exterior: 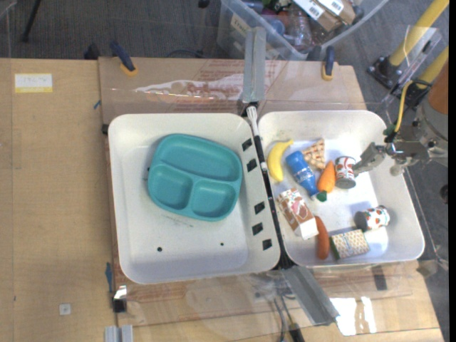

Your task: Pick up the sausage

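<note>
Sausage (322,236) lies in the right bin (410,223), near its front edge — a reddish-brown stick lying front to back. It touches or nearly touches the small carton (298,213) on its left and the patterned box (350,243) on its right; cannot separate the contacts at this resolution.

Gripper (368,157) sits at the bin's right side, close to the red-and-white can (345,172), well apart from the sausage. Whether it is open or closed: cannot tell — the tip is small and blurred against the white floor. Nothing seen held in it.

Risks, as judged from this layout:
- Crowding. Carton and box flank the sausage, so a descent with little clearance could land on a neighbour, or clamp box and sausage together.
- Wrong target. The carrot (327,179) is similar in shape and colour and lies nearer the gripper; a grasp there would fail the task.
- Travel path. Can and the black-and-white toy (373,219) lie between gripper and sausage; a low sweep could knock them.
- Round, smooth body may roll or slip out of a squeeze not centred across its width.

Left bin (128,212) holds a teal tray (194,177), not involved.
</note>
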Robot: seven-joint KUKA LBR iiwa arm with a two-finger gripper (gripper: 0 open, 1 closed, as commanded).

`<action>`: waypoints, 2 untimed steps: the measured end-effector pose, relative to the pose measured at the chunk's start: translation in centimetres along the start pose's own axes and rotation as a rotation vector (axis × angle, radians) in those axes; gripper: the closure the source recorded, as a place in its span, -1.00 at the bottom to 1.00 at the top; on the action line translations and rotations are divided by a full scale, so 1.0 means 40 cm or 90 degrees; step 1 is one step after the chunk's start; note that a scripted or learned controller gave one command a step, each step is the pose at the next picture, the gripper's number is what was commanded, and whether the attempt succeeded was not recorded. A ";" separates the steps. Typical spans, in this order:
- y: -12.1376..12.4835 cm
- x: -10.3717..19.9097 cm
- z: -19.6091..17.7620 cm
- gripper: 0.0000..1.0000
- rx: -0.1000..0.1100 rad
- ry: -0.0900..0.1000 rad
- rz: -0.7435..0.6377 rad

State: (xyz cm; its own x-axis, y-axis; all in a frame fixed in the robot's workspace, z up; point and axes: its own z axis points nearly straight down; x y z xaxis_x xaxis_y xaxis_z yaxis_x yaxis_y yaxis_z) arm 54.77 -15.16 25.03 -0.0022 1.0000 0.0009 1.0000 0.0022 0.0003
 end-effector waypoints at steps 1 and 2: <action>0.207 0.010 0.264 -1.00 -0.003 -0.002 -0.142; 0.172 0.025 0.398 -1.00 -0.008 -0.003 -0.162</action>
State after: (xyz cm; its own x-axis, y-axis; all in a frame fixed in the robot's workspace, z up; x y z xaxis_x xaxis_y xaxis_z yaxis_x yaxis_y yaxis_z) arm 61.64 -14.12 9.12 -0.2538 0.9672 -0.0056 0.9672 0.2538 0.0131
